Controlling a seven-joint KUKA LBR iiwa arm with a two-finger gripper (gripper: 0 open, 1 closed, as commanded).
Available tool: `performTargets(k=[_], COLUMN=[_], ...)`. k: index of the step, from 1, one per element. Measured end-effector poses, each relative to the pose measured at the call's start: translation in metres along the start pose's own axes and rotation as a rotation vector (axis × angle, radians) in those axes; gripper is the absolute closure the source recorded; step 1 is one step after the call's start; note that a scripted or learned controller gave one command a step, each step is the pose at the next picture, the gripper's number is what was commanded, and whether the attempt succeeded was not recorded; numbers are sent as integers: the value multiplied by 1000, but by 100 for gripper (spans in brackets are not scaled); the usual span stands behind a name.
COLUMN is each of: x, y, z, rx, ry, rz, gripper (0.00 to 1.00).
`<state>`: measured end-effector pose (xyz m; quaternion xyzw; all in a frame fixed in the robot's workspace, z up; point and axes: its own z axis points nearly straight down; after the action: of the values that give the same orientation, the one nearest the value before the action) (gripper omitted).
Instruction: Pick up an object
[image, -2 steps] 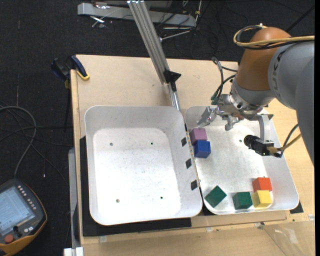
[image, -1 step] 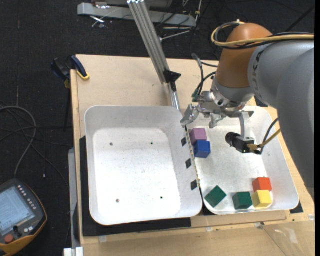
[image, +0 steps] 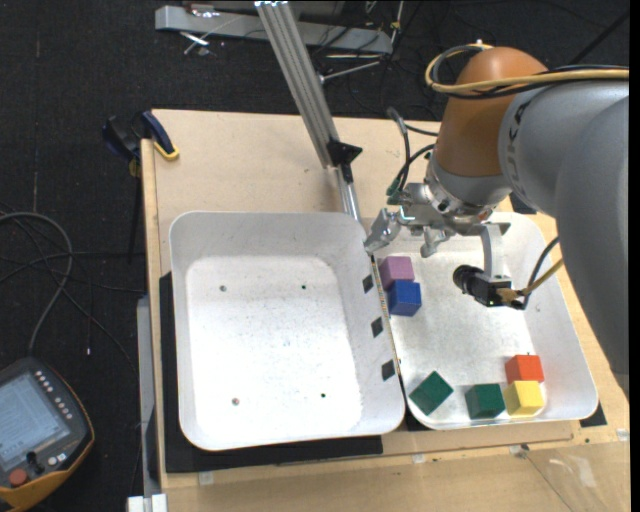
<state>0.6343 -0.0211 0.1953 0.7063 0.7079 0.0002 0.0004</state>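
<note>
In the camera view, the gripper (image: 432, 232) hangs over the far end of the right bin (image: 560, 300), close to the divide between the two bins. How far its fingers stand apart cannot be told, as the wrist hides them from above; nothing shows between them.

The nearest candidates are the purple block (image: 398, 268) and the blue block (image: 404, 297), touching each other and lying just toward the near side and slightly left of the gripper, against the bin's left wall. Judging by position, these two are the likeliest target, and the short drop toward them is what the coming move turns on. Being pressed together, they may be awkward to separate.

Well apart, along the near rim, sit a dark green block (image: 431, 392), a green block (image: 485, 400), a yellow block (image: 525, 398) and an orange block (image: 524, 368). All look like small, matte, hard-edged cubes. The bins are smooth, shallow white plastic; the left bin (image: 200, 250) is speckled. The tabletop (image: 240, 160) is pale board.
</note>
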Motion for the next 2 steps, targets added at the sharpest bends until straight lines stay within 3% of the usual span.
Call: performTargets(k=[1, 2], x=[-14, -19], y=[-1, -27], z=[0, 0], rx=[0, 4], ry=[-1, 0], rz=[4, 4], gripper=[0, 0])
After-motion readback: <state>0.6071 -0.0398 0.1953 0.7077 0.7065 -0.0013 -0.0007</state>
